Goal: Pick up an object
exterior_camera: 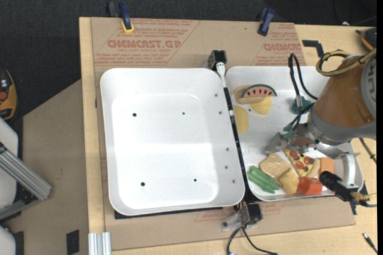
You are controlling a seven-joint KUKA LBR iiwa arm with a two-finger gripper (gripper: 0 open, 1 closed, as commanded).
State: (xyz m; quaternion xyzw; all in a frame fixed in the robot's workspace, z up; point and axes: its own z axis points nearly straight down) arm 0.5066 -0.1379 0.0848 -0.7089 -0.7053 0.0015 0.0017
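A: White plastic, left bin (161, 140), on the brown counter (90, 128)?

B: Bare white floor with small dark dots.

A: Right bin (263, 75)?

B: Toy foods: watermelon slice (255, 92) at the far wall, yellow piece (261, 106) beside it, green pod (262, 179), tan bread (274, 165), pizza slice (299, 161), red block (309, 186) along the near wall.

A: Fingers?

B: Gripper (290, 140) hangs above the pizza slice and bread; open or closed, cannot tell.
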